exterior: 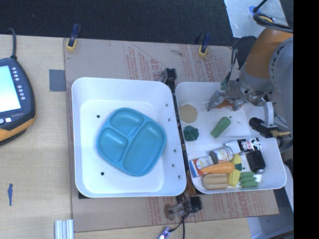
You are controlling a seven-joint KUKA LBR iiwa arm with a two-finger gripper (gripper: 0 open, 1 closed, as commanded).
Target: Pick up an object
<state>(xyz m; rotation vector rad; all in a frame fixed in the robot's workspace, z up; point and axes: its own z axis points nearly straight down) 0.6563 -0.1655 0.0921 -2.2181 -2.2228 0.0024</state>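
Observation:
My gripper hangs low over the far end of the right bin, under the grey arm with its orange band. A small orange-red bit shows at the gripper; what it belongs to is unclear. Just below the gripper lies a green pickle. To its left are a tan round disc and a dark green lump. At the bin's near end lie a bottle, a carrot, a corn cob, a bun and a green pod.
The left bin holds a blue divided plate. A black block and a black-and-white piece lie near the right bin's right wall. A teach pendant rests at the bench's left edge. Clamps hold the cardboard at the back.

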